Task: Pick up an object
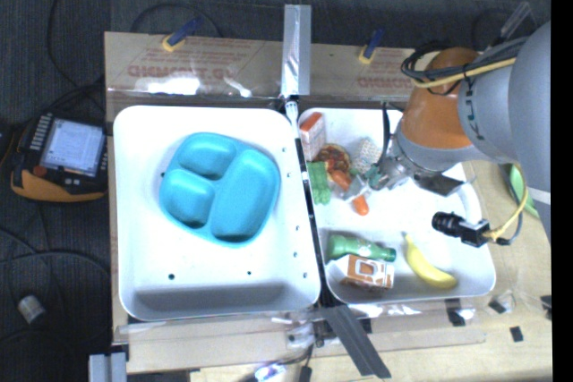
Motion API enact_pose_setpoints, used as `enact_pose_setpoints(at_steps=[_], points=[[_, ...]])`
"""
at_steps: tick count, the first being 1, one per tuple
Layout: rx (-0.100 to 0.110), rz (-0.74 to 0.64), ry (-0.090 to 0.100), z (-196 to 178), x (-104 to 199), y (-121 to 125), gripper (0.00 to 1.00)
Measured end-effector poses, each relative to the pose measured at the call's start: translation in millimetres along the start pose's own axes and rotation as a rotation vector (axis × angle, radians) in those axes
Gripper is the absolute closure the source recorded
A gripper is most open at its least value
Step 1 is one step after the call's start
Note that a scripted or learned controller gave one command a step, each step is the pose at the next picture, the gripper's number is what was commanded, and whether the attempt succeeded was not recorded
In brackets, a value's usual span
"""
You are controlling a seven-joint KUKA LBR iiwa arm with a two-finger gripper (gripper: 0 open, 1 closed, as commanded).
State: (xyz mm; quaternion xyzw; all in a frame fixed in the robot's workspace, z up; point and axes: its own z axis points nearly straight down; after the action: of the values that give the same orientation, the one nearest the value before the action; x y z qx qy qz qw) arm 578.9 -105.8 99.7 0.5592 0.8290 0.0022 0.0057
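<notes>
The arm (483, 103), grey with its orange band, is reaching in from the right and hanging over the upper part of the right bin (474, 282). The gripper (387, 174) is sitting low among a cluster of small things near the top left of that bin; whether it is spread or closed I cannot tell, since the wrist is covering it, and nothing is visibly clamped in it. Just beside the gripper, a clear crumpled wrapper (365, 155) and a red-orange packet (333, 158) are lying together, with a small orange carton (312, 134) standing against the bin's left wall and a small carrot piece (360, 206) lying just below them. A green item (320, 183) is resting along the same wall. Lower in the bin, 1 green bottle (358, 248) is lying on its side, touching an orange box (369, 271) below it, and 1 banana (426, 264) is lying just to their right. The left bin (143, 282) is holding 1 blue divided tray (219, 185) with 3 compartments, tilted slightly. A handheld controller (63, 152) is lying on the floor, well apart to the left.
</notes>
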Motion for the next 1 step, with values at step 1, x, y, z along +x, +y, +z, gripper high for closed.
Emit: enact_pose_setpoints(at_steps=[1], points=[[0.012, 0.083, 0.006, -24.2, -40.9, -17.4, 1.0]])
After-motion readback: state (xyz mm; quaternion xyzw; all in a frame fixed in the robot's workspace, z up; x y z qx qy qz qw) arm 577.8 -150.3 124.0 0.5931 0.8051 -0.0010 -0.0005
